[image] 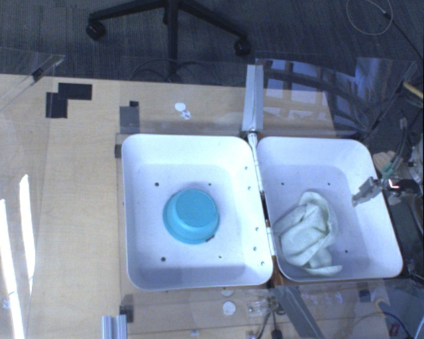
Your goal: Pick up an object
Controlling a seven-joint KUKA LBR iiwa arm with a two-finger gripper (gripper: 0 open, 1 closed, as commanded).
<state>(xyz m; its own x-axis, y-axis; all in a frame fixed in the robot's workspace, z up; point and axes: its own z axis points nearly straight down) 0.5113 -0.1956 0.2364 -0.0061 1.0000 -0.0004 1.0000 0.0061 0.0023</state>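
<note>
Tabletop (pixel 73 218) of pale wood carries two white bins side by side. A blue bowl (pixel 191 216) sits upside down in the middle of the left bin (pixel 142 165). A crumpled white cloth (pixel 308 232) lies in the right bin (pixel 311 165), toward its near left corner. The tool (pixel 366 192) hangs at that bin's right rim, well apart from the cloth; its opening cannot be told. Beyond the tabletop, dark carpet (pixel 298 26) and a chair base (pixel 169 20).

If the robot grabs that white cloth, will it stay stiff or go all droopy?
Probably droopy: the white cloth lies crumpled in soft folds in the right bin, so it would likely sag and unfold when lifted. It looks light, and a push would probably bunch it rather than slide it.
</note>
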